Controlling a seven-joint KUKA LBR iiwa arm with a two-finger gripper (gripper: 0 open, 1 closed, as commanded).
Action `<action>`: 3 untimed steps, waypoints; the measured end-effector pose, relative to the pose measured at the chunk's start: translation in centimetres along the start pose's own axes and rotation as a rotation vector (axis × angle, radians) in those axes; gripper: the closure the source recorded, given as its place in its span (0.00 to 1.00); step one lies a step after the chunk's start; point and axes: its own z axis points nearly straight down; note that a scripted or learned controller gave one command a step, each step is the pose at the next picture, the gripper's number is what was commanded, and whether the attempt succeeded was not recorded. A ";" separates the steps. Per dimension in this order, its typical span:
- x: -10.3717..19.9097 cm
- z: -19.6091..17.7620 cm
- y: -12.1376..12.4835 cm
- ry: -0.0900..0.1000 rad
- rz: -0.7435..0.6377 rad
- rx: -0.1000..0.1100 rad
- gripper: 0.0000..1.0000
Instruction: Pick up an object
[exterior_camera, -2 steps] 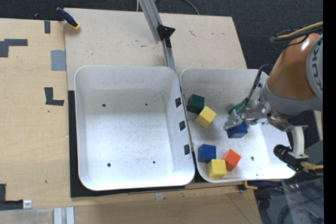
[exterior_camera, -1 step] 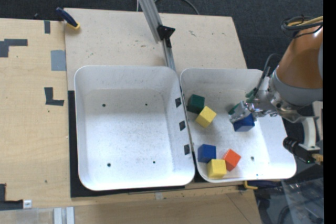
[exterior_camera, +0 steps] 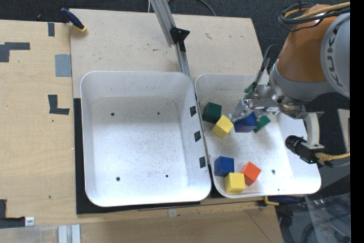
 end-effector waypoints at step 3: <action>13.1 -0.4 7.0 0.000 0.000 0.000 1.00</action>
